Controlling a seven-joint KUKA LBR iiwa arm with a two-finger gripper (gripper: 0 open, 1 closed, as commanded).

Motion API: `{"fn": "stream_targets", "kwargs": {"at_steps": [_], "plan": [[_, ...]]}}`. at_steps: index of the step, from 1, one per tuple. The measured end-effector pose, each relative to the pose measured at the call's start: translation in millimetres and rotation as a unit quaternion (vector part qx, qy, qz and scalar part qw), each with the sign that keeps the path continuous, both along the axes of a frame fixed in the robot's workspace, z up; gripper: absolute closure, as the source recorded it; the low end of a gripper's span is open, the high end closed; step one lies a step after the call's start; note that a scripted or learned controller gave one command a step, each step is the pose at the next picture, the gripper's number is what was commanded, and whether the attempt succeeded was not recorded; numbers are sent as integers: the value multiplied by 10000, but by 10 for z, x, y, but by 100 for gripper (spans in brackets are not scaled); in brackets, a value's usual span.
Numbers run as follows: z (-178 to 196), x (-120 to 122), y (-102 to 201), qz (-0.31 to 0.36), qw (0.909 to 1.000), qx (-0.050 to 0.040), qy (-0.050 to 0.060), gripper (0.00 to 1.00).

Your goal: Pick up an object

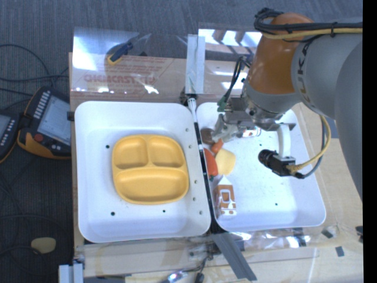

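Camera view: gripper [221, 135] low at the right bin's [306, 208] left wall, over an orange piece [217, 148] and yellow piece [226, 162].
Grip: cannot tell; nothing visibly held.
Left bin [88, 158]: yellow divided plate [151, 168].
Progress: pick judged not done; grasp and lift remain.

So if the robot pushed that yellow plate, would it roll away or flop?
Probably neither. The yellow plate lies flat in the left bin, so it should slide, not roll. Its raised dividers look moulded, likely stiff plastic. It seems light and maybe slippery.
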State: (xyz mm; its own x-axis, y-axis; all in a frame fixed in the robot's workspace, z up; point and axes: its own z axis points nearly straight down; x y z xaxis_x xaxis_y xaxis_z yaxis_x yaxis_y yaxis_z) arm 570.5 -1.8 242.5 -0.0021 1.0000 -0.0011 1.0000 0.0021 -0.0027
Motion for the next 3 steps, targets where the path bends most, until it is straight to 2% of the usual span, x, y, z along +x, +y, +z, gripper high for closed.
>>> {"fn": "stream_targets", "kwargs": {"at_steps": [1,2,3], "plan": [[-525,-172,299,-3,10000,-3,5,100],[173,-789,497,1,10000,-1,6,100],[-370,-445,383,-12,10000,-5,8,100]]}}
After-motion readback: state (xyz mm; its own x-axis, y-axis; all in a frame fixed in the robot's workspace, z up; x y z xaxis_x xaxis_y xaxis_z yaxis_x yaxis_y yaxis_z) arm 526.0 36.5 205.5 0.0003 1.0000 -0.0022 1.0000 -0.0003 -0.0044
